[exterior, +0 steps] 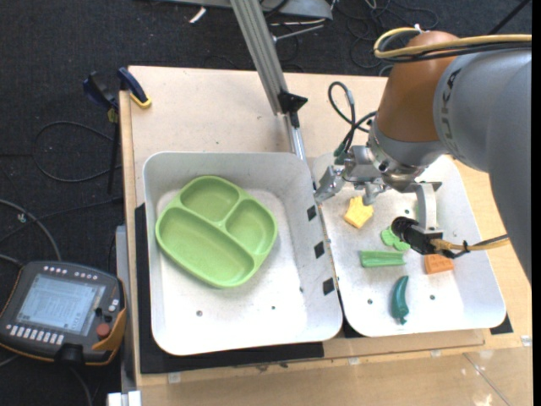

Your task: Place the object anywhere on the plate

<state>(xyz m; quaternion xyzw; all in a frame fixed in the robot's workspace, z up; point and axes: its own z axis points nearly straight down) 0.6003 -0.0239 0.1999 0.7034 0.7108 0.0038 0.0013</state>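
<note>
Green 3-compartment plate (216, 242) sits in left bin (169, 311), toward its far-left part, tilted diagonally; nothing on it. Right bin (473, 307) holds the loose objs. Yellow wedge-shaped block (358, 213) lies near the right bin's far-left area, just beside the gripper. Green flat bar (381, 260) lies abt mid-bin, pointing left-right. Small green lumpy piece (392, 238) just beyond the bar, toward the far side, touching or nearly touching a black part of the arm's tooling. Orange block (437, 264) to the right of the bar, near the bin's right side. Teal curved piece (399, 299) near the bin's near edge, standing roughly front-to-back.

Gripper (365, 186) hangs over the far-left part of the right bin, close to the seam btw the bins, w/ the orange band & grey arm (473, 83) coming in from the right. Can't tell how far the gripper is open, cables & metal bits clutter it; nothing visibly held. Yellow wedge is just below it in view, whether touching can't tell.

Both bins rest on the table (203, 108). Blue/yellow clamp (127, 85) at the table's far-left corner. Metal pole (266, 53) rises from the far edge of the bins' seam. Teach pendant (59, 307) lies off the table's near-left corner on dark floor
</note>
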